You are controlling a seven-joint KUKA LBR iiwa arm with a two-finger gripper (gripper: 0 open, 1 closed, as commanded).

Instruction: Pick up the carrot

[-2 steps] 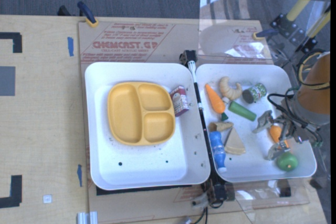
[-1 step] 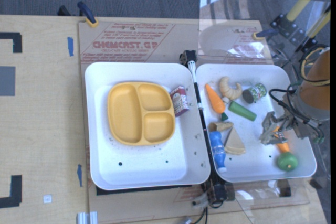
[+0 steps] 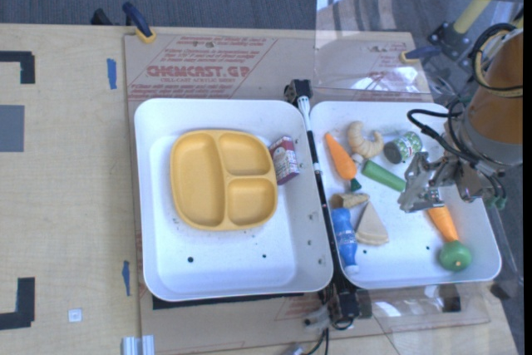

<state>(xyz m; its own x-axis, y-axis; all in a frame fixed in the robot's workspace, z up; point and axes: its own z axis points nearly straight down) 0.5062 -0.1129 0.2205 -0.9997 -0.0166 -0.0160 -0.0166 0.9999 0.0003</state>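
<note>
Carrot [image 3: 339,158] lies slanted in the upper left of the right bin [image 3: 486,262], untouched and well apart from the gripper [image 3: 417,194], which hangs at right of centre, its fingers too blurred to tell apart.

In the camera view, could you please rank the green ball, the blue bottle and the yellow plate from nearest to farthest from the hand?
From the hand:
1. Green ball, right bin's near corner.
2. Blue bottle, right bin's left edge.
3. Yellow plate, in the left bin.
</note>
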